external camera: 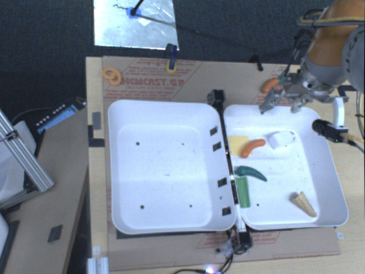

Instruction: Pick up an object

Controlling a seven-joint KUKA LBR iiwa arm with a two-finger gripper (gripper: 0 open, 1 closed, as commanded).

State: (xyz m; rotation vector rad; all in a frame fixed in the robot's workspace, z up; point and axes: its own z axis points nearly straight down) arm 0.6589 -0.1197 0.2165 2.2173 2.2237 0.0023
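The grey two-finger gripper (282, 103), fingers spread and empty, is positioned at upper right over the shallow white right-hand bin (331, 176), so a descent is judged necessary toward the orange sausage-shaped object (252, 146) at the bin's upper left.

Grey arm (342, 44) with orange band, dark cables, seemingly metallic gripper (283, 103).
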